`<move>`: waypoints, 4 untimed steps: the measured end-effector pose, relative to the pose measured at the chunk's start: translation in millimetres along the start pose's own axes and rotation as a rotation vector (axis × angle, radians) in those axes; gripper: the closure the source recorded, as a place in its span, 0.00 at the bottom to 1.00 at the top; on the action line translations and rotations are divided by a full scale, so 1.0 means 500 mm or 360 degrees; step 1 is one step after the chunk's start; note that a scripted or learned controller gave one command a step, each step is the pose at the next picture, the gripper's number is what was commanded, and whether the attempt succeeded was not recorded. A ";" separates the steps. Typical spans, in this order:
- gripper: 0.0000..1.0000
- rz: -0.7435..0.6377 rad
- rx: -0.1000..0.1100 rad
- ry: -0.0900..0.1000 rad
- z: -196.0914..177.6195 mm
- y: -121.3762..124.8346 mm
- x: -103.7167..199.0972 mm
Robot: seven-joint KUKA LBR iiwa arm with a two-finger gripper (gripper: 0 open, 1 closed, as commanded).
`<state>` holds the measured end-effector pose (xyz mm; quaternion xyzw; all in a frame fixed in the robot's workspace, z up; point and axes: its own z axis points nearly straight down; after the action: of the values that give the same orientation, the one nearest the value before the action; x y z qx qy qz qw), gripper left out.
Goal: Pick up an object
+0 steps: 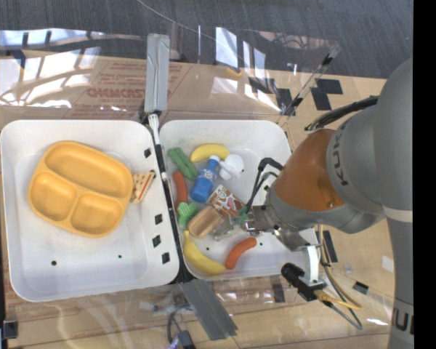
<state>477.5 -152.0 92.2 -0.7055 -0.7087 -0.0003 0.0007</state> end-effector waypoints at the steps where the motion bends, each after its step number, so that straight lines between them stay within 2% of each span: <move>1: 0.00 0.0202 -0.0008 -0.0014 -0.003 0.162 0.076; 2: 0.00 0.0303 0.0005 -0.0001 0.002 0.289 0.069; 3: 0.00 0.0310 0.0086 -0.0015 0.005 0.333 0.089; 4: 0.00 -0.0287 0.0045 -0.0007 0.006 0.345 0.078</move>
<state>649.6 -112.4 89.1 -0.6388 -0.7692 0.0113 0.0090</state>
